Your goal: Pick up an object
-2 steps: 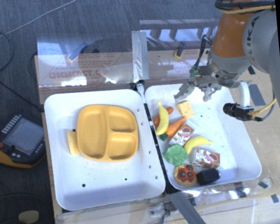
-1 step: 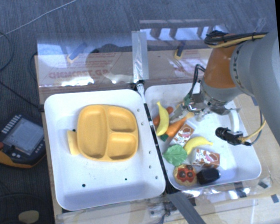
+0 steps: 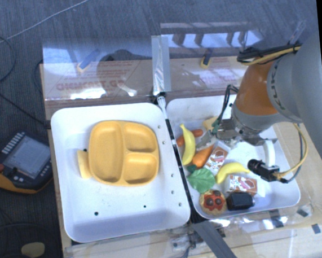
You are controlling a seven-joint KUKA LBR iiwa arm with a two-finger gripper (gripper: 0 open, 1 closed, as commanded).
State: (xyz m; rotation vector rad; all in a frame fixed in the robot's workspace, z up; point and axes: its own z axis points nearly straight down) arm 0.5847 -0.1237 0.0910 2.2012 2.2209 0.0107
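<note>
1. Nearest the camera, along the front wall of the right bin (image 3: 292, 199), lie a black block (image 3: 240, 201), a red spotted toy (image 3: 213, 201) and a red-and-white packet (image 3: 247, 185), all crowded together
2. Just behind them sit a yellow banana (image 3: 233, 170) and a green leaf-shaped toy (image 3: 201, 179), the leaf touching the dividing wall side of the heap
3. Further in, an orange carrot (image 3: 203, 156) leans beside a small printed packet (image 3: 216, 159), with a second banana (image 3: 188, 144) standing curved near the bin's left wall
4. The left bin (image 3: 79, 218) holds a yellow divided tray (image 3: 122, 152), well apart from the arm
5. The gripper (image 3: 227, 130) hangs low over the back of the heap, just beyond the printed packet and carrot; the wrist hides it, so I cannot tell whether it is released or clenched, and nothing is seen held
6. Behind it rises the arm (image 3: 257, 91) with its orange band, reaching in from the right
7. Judgement: the step in hand looks like the reach or descent onto a target, likely the printed packet or carrot; the pick is not yet shown done
8. The next move calls for a clean closing on one item without snagging its neighbours, then a straight lift
</note>
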